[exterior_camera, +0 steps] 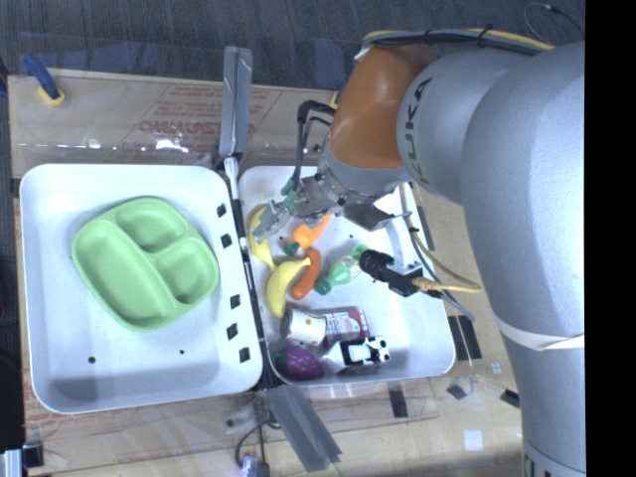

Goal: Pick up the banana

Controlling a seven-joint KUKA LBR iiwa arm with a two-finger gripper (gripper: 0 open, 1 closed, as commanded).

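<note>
Your arm (477, 137) looms over the right bin (437, 351), with the green tray (144, 261) alone in the left one. The gripper (298, 202) hangs above the clutter; its grip can't be told. The banana (283, 281) lies just nearer, touching a carrot (311, 271), which you might snag instead.

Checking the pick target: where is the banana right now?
The banana lies in the right bin, near its left wall, beside an orange carrot and above a purple toy.
</note>
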